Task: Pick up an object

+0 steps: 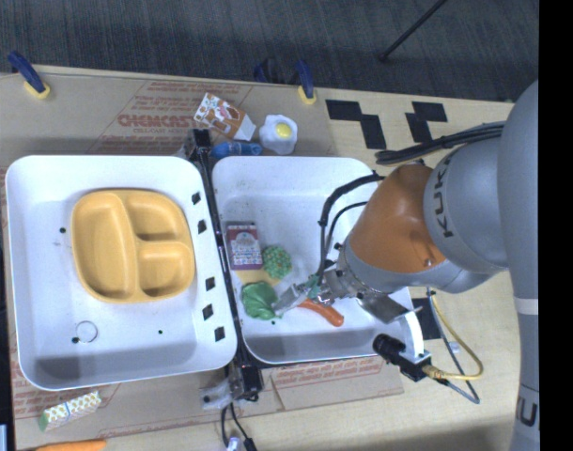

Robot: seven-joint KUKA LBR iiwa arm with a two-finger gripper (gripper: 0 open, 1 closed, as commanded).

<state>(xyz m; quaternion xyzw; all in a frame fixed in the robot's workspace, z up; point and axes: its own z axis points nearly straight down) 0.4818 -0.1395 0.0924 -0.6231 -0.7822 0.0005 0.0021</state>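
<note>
The right bin [296, 172] holds a small red packet [242, 245], a pale green broccoli-like piece [276, 261], a darker green leafy toy [259, 300] and an orange carrot [322, 312]. My gripper [296, 296] is low in that bin, between the leafy toy and the carrot, its metal tip close to both. The grey and orange wrist [399, 233] hangs over the bin's right side and hides what lies beneath it.
The left bin [28, 280] holds a yellow divided tray [133, 243]. Behind the bins on the cardboard lie a snack packet [217, 115], a blue item [235, 147] and a yellow-white toy [279, 133]. A wrapped candy [69, 409] lies at front left. Cables [446, 365] trail at the right.
</note>
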